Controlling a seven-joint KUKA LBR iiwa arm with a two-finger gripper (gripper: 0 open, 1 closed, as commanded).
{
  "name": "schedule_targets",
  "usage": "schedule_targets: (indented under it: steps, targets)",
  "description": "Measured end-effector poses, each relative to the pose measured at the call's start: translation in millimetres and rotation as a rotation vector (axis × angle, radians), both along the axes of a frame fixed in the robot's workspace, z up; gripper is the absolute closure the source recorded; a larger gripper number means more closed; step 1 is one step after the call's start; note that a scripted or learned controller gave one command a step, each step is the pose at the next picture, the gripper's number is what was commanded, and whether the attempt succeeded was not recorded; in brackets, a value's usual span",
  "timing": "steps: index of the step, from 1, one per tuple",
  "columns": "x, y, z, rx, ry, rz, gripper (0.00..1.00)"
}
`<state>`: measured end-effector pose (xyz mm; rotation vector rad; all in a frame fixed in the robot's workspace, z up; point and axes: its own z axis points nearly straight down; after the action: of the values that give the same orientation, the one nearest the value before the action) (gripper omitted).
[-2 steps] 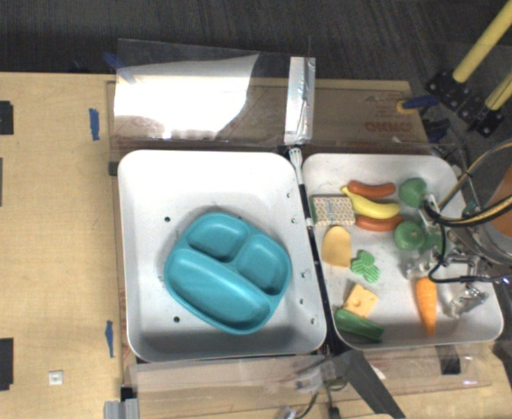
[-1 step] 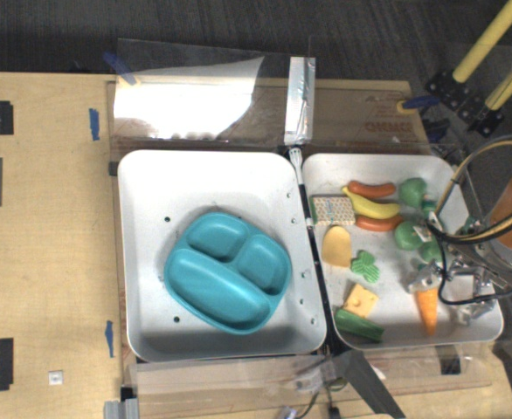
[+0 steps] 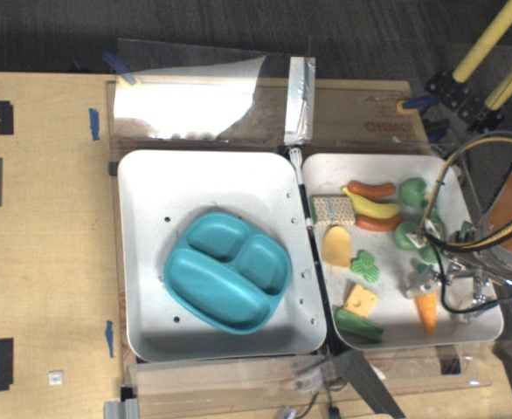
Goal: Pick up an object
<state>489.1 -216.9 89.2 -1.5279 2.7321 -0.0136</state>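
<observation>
"Yellow is standing out for me: a banana (image 3: 374,206) is lying in the right bin (image 3: 487,328). What is sitting around it?"

"A red sausage (image 3: 371,188) is lying just above the banana, touching it, and a second reddish piece (image 3: 375,223) is lying just under it. A patterned card (image 3: 332,209) is resting just left of the banana. Two round green pieces are sitting to its right, one (image 3: 411,190) a little higher and one (image 3: 407,234) a little lower."

"And further below the banana?"

"A yellow-orange lump (image 3: 336,245) is lying below and left of it, with a leafy green piece (image 3: 365,266) beside that. Lower still, a yellow block (image 3: 361,302) is leaning on a dark green cucumber (image 3: 358,324). An orange carrot (image 3: 426,311) is lying below and right of the banana, apart from the block."

"Where is the gripper (image 3: 426,273) hanging?"

"Below and right of the banana, over the right bin, just above the carrot and under a tangle of black cables (image 3: 453,234). Whether it is open or closed, I cannot tell; I am not seeing anything gripped in it."

"And far left of the banana?"

"A teal divided plate (image 3: 230,271) is sitting in the left bin (image 3: 138,234), well apart from the banana"
</observation>
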Motion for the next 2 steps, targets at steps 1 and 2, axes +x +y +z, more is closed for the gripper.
schedule_targets:
  steps: [1, 2]
  targets:
    - [-4.9, 4.1, -0.7, 0.010, 0.004, 0.377, 0.00]
    - [-1.8, 3.3, 10.9, 0.006, -0.005, 0.376, 1.00]
